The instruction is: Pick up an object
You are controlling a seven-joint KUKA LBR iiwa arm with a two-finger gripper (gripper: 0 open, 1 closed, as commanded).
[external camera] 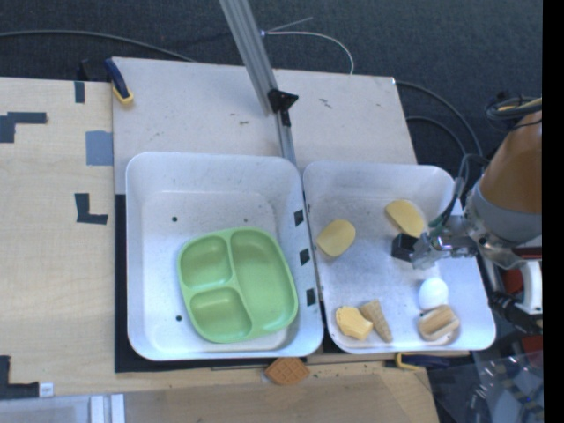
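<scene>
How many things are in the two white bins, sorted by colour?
Yellow: 3, round yellow piece, yellow piece beside the tool, lumpy yellow piece
Tan: 2, ridged tan cone, tan bread-like roll
White: 1, white egg
Green: 1, green divided plastic tray
Total: 7

Right bin [370, 176]: 2 yellow pieces [336, 237], egg [432, 292], cone [378, 319], bread bits.

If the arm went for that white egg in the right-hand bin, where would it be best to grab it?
Probably from straight above, with one finger on each side of the egg's round middle. It sits low on the right bin's floor, so only its top and sides are open. The brown bread-like piece lies just in front of it, so closing across the left and right sides looks safer. The gripper is close by.
</scene>
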